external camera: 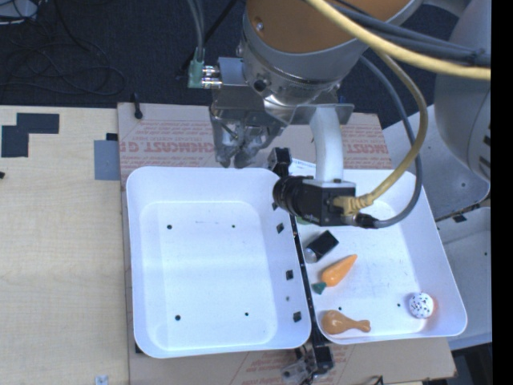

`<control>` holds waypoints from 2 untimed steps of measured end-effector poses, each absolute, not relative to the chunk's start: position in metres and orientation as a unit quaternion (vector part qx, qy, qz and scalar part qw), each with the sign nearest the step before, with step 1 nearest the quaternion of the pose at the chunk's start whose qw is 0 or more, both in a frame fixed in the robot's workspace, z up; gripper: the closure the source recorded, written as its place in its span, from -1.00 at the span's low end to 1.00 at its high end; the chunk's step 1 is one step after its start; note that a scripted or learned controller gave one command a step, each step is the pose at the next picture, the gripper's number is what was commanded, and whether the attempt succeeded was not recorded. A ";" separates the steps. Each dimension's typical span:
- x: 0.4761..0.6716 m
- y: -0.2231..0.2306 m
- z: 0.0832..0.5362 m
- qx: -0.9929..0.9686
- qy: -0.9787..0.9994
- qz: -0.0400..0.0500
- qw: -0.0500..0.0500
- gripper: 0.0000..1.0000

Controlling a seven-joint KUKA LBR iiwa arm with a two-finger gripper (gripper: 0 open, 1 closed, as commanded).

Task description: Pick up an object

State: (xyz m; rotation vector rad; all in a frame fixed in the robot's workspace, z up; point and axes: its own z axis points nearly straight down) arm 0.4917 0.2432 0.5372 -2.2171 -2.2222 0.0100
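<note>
A: Where's the gripper sitting?

B: Up at the far rim of the left bin, hanging from the arm with its broad orange band. It's dull grey metal, blocky on top, narrowing to the tips. Whether the jaws are wide or narrow I cannot tell; they blur together against the cardboard behind them, and I can see nothing gripped there.

A: And the things to pick?

B: All in the right bin, well off to the right of the jaws and nearer the camera. There's a carrot, a smooth orange cone with a green stub at its wide end. Just beyond it lies a small black block, flat-sided and matte. Nearer the camera is a tan pear-shaped piece, glossy, with a thin neck. Off in the near right corner is a white ball speckled with dark spots.

A: And the bins?

B: Shallow white plastic, smooth, with rounded corners, touching along a dark seam.
</note>
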 end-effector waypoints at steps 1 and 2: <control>0.495 0.244 0.537 -0.707 -0.707 0.002 0.001 1.00; 0.521 0.244 0.537 -0.707 -0.707 0.002 0.000 1.00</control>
